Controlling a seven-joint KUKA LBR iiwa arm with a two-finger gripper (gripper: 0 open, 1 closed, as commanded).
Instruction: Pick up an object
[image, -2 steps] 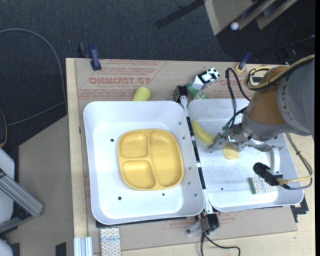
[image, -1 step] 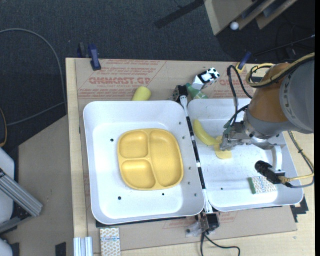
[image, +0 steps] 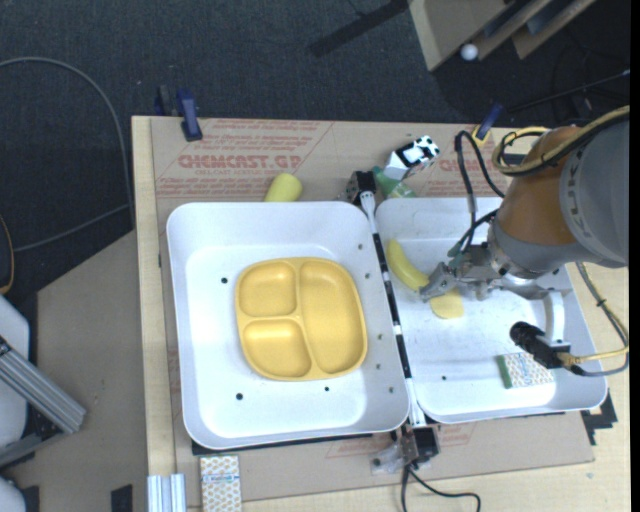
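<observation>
Pale yellow foam chunk (image: 447, 306) lies just below my gripper (image: 440, 284); whether it is gripped I cannot tell. I should descend squarely, avoiding the yellow banana (image: 403, 264) beside it.

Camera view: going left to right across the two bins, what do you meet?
Left bin → yellow divided plate → yellow banana in the right bin → small yellow piece under the gripper → green-edged card.
</observation>
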